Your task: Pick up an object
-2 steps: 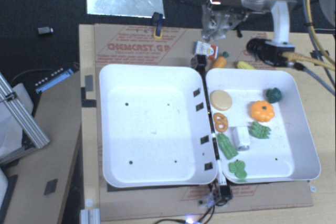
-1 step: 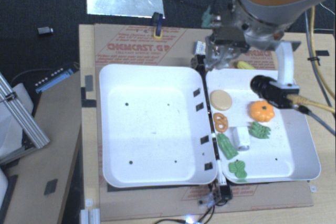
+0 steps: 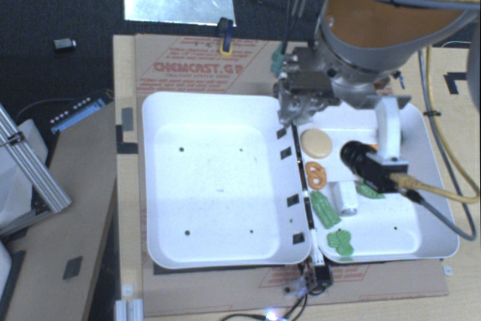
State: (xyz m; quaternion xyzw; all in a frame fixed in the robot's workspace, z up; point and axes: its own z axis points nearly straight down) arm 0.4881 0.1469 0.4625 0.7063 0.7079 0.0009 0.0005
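The tool (image 3: 301, 110) hangs over the far left corner of the right bin (image 3: 421, 240); whether it is open or closed, one cannot tell. For a good pick, it should probably come straight down on one separate thing, like the round tan cookie (image 3: 316, 143) just beside it. This bin also holds a pretzel (image 3: 315, 175), green pieces (image 3: 325, 210) and a white piece (image 3: 346, 197). The left bin (image 3: 214, 184) has nothing inside.

Gripper (image 3: 299, 110) hangs over the right bin (image 3: 432, 162) at its 10 o'clock corner, just above a tan cookie (image 3: 316, 143); pretzel (image 3: 315, 175) sits at the cookie's 6.
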